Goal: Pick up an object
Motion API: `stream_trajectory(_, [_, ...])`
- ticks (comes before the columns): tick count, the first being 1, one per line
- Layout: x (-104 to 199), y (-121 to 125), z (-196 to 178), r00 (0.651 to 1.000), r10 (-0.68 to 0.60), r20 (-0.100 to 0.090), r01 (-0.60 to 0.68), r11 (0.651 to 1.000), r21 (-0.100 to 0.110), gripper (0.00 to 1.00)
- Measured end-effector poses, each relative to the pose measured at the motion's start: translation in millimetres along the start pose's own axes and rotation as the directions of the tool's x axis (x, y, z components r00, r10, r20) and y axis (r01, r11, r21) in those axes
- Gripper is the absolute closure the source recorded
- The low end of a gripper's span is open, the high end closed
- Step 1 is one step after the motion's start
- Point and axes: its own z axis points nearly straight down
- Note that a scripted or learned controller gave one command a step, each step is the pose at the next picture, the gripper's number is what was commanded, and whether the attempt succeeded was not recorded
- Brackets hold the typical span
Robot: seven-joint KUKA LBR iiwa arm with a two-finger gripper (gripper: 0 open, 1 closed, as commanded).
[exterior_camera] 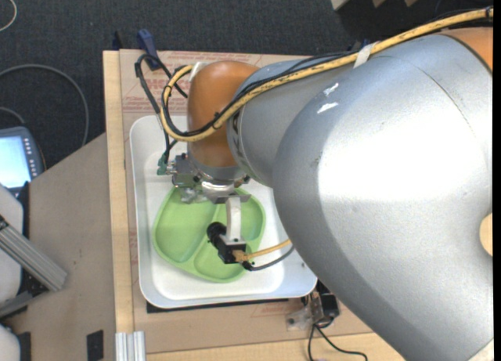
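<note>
A green divided plate (178,234) lies in the near half of the left white bin (145,218). My gripper (210,193) hangs straight down over the plate's far right part, close to its surface or on it. The orange wrist band and the metal flange above hide the gripper's tips. I see nothing lifted off the plate, and the plate's right edge is covered by the arm.
The arm's large grey body (376,179) covers the right side of the bench and whatever lies there. Yellow and black cables (168,93) loop over the far end of the left bin. The wooden bench edge (117,195) runs along the left.
</note>
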Motion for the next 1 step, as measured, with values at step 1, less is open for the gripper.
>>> stream_trajectory(1, [-46.4,83.8,-88.7,1.0,0.003,0.005,-0.003,1.0,-0.007,1.0])
